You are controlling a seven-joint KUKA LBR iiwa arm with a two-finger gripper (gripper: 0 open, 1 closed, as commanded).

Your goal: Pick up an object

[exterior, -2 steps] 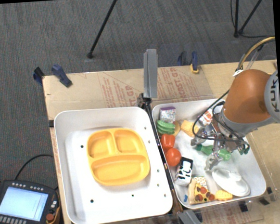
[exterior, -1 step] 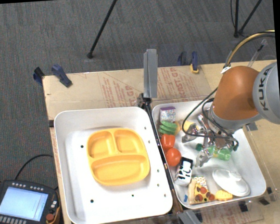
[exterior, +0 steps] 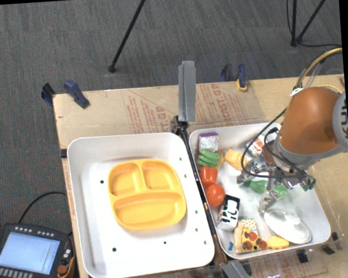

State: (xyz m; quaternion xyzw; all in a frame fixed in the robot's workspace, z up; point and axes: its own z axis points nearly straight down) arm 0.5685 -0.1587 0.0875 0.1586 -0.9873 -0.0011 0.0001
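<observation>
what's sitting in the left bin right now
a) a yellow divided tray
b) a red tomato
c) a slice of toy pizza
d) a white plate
a, the yellow divided tray lies alone in the left bin, while the pizza slice, tomato and white plate are all in the right bin.

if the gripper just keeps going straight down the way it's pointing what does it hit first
Most likely the white plate in the right bin: the gripper points down just above the plate's near edge. Depth is hard to judge from this angle.
</observation>
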